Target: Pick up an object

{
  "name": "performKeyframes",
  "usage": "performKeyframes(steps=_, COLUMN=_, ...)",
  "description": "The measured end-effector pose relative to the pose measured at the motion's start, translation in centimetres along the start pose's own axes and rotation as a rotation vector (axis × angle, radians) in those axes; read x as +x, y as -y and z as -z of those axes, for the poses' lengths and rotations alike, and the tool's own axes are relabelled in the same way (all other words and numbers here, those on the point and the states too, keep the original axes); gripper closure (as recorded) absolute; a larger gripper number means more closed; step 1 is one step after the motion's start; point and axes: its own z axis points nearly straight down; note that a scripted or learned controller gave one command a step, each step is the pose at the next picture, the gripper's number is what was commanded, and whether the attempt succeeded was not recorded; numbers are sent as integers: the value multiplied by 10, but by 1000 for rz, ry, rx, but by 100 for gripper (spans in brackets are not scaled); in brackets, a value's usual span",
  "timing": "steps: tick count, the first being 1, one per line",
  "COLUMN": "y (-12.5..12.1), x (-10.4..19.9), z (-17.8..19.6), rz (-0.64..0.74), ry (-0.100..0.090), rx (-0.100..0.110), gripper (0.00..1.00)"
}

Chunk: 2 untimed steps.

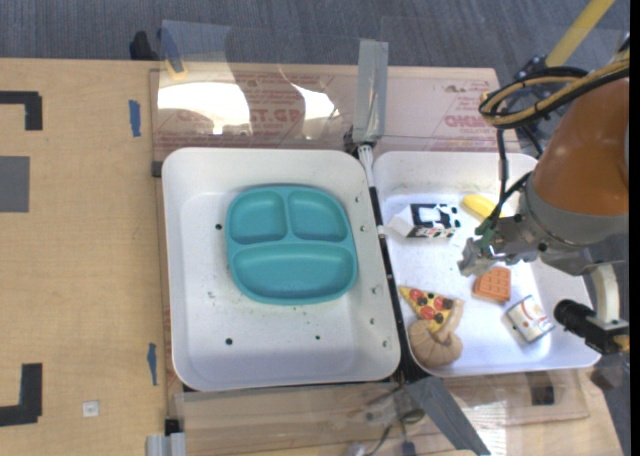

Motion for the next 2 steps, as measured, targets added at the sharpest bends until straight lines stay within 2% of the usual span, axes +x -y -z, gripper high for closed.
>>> performKeyframes(steps=1, y=18, x=-32, z=-92, rz=-150, ry=-1, rx=22, gripper=100)
performKeyframes(steps=2, y=16, x=-31, z=-80, rz=-148, ry=-1, rx=15, gripper=100)
